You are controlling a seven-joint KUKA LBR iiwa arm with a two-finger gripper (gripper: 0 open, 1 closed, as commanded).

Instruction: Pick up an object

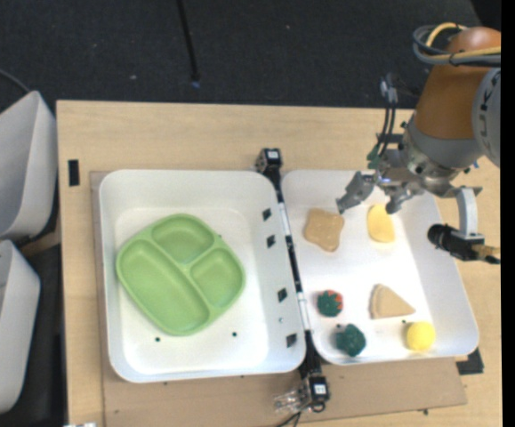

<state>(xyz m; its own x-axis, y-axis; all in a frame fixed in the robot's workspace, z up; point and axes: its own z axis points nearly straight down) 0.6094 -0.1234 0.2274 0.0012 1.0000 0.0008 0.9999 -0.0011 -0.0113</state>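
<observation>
Camera view: wooden bench (79, 265) bearing two shallow white bins side by side. The left white bin (115, 345) holds a light green three-compartment plastic tray (180, 273), lying flat toward the bin's left half. The right white bin (448, 301) holds six small items. A tan, lumpy bread-like piece (324, 229) sits in the upper left part; a pale yellow rounded piece (381, 225) lies to its right, apart from it. Lower down, a small dark green item with a red spot (329, 303) lies near the divider, and a dark green leafy-looking lump (350, 339) sits just below it. A beige wedge-shaped piece (389, 302) rests to the right of these, with a bright yellow ball-like fruit (420, 334) just below and to the right of it. The grey arm with orange band (453, 87) reaches in from the right. Its end effector (374, 196) hangs over the upper part of the right bin, fingers spread apart with nothing between them, one fingertip (346, 201) near the tan piece, the other above the pale yellow piece.
</observation>
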